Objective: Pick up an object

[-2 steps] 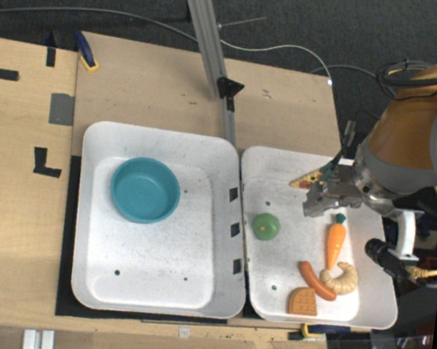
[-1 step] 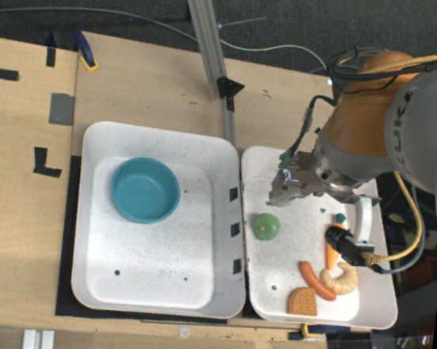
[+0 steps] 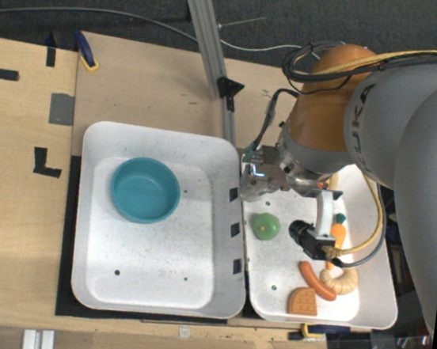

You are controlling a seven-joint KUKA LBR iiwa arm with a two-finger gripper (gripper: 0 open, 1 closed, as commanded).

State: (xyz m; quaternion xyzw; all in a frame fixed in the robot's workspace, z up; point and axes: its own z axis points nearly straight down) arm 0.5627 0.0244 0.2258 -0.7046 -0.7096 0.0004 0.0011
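Observation:
My gripper (image 3: 258,184) hangs over the near-left part of the right bin (image 3: 368,309), close to its left wall. Just below it in the view lies a small green round thing (image 3: 265,227), apart from the gripper. Further toward the bin's front lie a red sausage (image 3: 316,281), a pale ring-shaped pastry (image 3: 342,281) and a brown toast-like slice (image 3: 304,302). A small orange carrot (image 3: 340,230) sits to the right of the green thing. Nothing shows between the gripper's tips.
The left bin (image 3: 148,284) holds a teal bowl (image 3: 145,190) in its back left part. A metal pole (image 3: 211,45) slants up behind the bins. The arm's grey and orange bulk (image 3: 347,107) covers the right bin's back half.

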